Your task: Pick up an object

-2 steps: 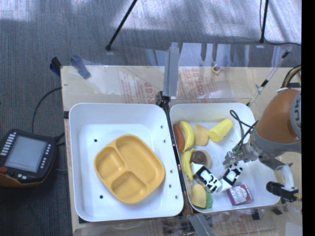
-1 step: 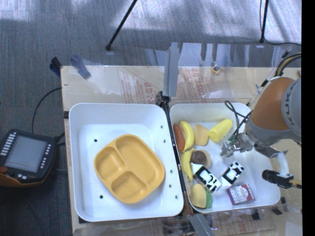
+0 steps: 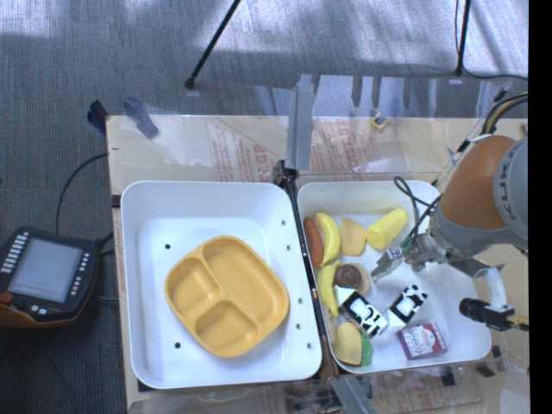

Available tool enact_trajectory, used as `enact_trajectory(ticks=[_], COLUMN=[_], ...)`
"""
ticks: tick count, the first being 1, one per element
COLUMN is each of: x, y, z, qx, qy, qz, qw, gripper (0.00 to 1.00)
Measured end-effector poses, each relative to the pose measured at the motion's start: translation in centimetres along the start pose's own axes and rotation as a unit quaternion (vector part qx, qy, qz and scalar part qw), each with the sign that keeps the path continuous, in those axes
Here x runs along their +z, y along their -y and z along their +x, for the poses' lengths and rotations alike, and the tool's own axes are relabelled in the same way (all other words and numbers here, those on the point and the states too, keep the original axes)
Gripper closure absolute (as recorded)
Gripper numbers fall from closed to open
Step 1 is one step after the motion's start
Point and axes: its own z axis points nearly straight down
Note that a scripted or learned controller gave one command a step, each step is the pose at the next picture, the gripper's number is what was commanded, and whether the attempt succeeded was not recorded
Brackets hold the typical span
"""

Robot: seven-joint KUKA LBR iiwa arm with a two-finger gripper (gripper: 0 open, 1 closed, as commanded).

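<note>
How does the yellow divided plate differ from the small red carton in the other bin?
The yellow divided plate lies alone in the left bin, while the small red carton lies in the right bin among toy foods. The plate is far larger than the carton. The plate is plain yellow with three compartments; the carton is red with a pale printed face. Both lie flat on a bin floor, apart from the end effector.

Tabletop sheet (image 3: 259, 149): reddish printed lettering, seen reversed through the clear cover; no word can be made out.
Small red carton (image 3: 422, 340): a pale label panel on its face; the print is too small to read.
Black-and-white cartons (image 3: 363, 312): patches of pattern only, no legible text.
Handheld pendant (image 3: 43, 272): lit screen, content blurred.
Yellow tray (image 3: 226, 295): no marking visible.
</note>
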Motion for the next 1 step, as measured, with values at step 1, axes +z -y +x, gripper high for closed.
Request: enact_trajectory(ticks=[1], x=[-0.16], y=[5.34], z=[-0.39], qx=[0.000], qy=[0.001], qz=[-0.002], qw=[1.0000], gripper=[0.00])
